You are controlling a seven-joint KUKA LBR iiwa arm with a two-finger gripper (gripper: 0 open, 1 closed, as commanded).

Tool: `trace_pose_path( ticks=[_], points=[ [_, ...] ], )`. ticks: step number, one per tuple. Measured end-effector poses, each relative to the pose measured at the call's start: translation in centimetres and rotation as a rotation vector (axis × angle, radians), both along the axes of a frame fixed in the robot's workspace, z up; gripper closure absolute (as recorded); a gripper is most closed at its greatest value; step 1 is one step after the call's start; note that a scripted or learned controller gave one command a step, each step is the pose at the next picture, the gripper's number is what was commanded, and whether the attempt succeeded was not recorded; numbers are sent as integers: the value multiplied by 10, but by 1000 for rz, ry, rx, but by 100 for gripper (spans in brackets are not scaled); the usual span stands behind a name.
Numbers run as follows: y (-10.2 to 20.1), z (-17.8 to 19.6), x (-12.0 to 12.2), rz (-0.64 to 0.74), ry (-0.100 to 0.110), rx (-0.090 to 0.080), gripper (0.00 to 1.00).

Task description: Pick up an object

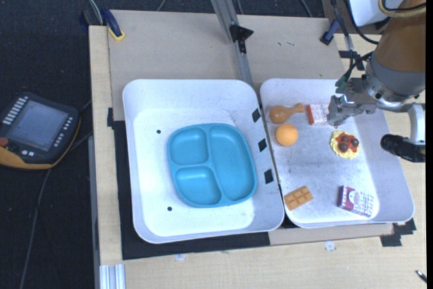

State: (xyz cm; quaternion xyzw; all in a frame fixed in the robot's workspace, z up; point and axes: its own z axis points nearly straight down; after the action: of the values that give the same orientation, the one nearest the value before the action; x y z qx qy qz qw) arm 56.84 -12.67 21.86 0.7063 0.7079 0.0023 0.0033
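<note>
Pincer (336, 115) low over right bin (399, 203), beside red-white packet (316, 114). Fruit tart (345, 144) just below it. Orange ball (287, 135) and tan pear-shaped piece (285, 112) to its left. Waffle piece (298, 197), maroon carton (356, 200) farther below. Blue tray (210, 165) far left in left bin (145, 145).

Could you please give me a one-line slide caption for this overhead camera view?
Gripper hovers over the right bin by a red-and-white packet; blue tray in the left bin.

Tray (211, 166) in left bin (145, 105); ball (287, 136) in right bin (389, 166).
</note>
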Motion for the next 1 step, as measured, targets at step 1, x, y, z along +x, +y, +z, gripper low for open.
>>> trace_pose_path(
  ticks=[1],
  points=[
    [5, 58, -7, 0, 0, 0, 100]
  ],
)
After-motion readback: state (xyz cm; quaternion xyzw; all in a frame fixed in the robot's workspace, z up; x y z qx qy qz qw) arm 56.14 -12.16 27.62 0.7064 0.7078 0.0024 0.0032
